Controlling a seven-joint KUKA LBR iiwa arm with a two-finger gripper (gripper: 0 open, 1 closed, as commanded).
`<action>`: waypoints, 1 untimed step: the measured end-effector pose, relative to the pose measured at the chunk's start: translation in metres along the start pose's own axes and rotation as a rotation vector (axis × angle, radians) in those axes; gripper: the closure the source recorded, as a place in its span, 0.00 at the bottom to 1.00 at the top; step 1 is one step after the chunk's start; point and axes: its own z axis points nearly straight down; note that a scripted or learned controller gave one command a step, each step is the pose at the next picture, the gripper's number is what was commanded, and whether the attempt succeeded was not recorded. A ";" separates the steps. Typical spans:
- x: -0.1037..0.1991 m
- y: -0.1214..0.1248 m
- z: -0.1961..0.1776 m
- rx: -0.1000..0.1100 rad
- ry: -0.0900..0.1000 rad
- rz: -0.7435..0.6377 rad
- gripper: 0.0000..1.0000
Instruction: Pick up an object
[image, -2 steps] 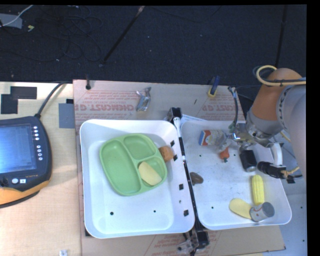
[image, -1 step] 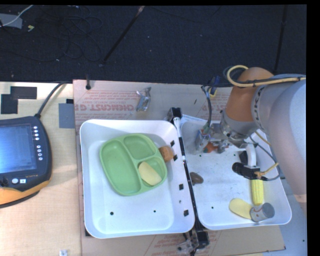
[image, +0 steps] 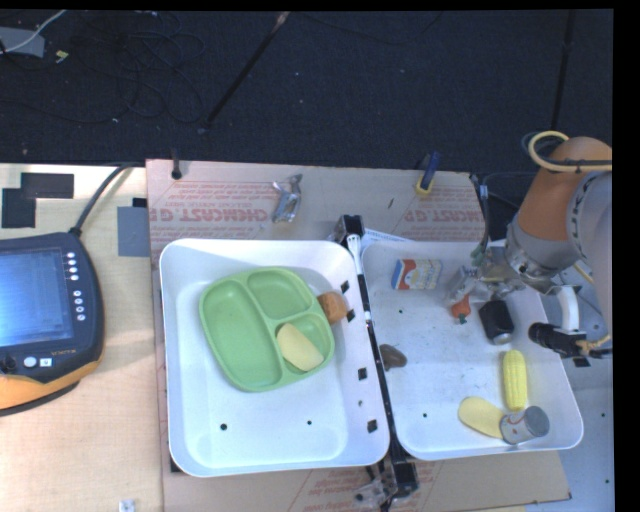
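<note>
The gripper (image: 470, 288), its open-or-closed state indeterminable, stands just beside a small red item (image: 460, 309), likely light and rigid; grasp across its narrow width.

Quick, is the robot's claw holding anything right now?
Gripper: cannot be told from this view. It is over the right bin.

My arm (image: 592, 215) is a smooth, rounded grey casing with a broad orange band (image: 558, 195) wrapped around it above the wrist. Below that band the wrist narrows to a darker grey collar, and my hand (image: 480, 283) is a small cluster of dull grey metal parts.
</note>
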 end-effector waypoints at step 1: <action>0.066 0.001 0.000 0.001 0.008 -0.009 0.00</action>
